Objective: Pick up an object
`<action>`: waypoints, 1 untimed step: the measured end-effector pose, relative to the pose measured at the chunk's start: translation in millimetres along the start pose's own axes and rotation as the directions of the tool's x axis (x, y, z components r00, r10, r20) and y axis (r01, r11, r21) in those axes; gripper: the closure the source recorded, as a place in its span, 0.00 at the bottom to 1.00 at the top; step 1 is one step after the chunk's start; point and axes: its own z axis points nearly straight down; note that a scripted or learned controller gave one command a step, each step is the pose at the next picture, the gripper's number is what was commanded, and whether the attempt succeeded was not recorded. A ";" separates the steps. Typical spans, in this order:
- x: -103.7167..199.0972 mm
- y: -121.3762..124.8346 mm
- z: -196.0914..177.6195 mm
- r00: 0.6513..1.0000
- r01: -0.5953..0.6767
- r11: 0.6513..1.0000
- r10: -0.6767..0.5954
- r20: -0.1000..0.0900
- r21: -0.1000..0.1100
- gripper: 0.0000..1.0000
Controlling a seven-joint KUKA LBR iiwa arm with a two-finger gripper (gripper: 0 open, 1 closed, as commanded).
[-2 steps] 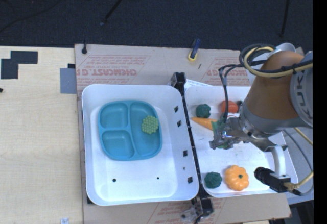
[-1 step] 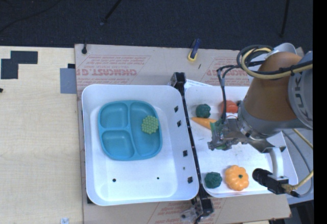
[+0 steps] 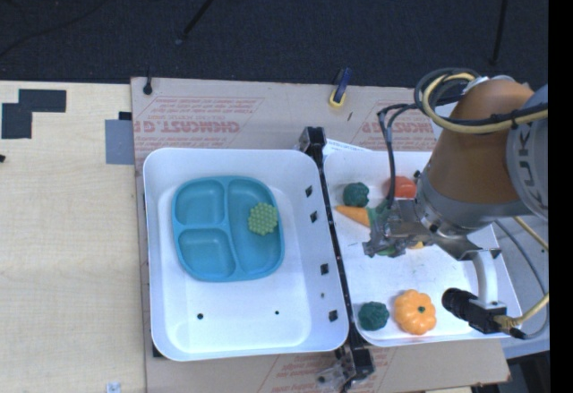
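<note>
Carrot (image 3: 352,214) partly hidden behind pincer (image 3: 383,243); pincer grip unclear.

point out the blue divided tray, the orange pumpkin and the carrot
blue divided tray (image 3: 208,250), camera view, floor of its lower left compartment
orange pumpkin (image 3: 415,311), camera view, middle of its ribbed body
carrot (image 3: 353,214), camera view, middle of its orange shaft
</note>
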 end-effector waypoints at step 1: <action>-13.8 -1.2 14.9 1.000 -0.003 1.000 0.003 0.001 0.003 1.00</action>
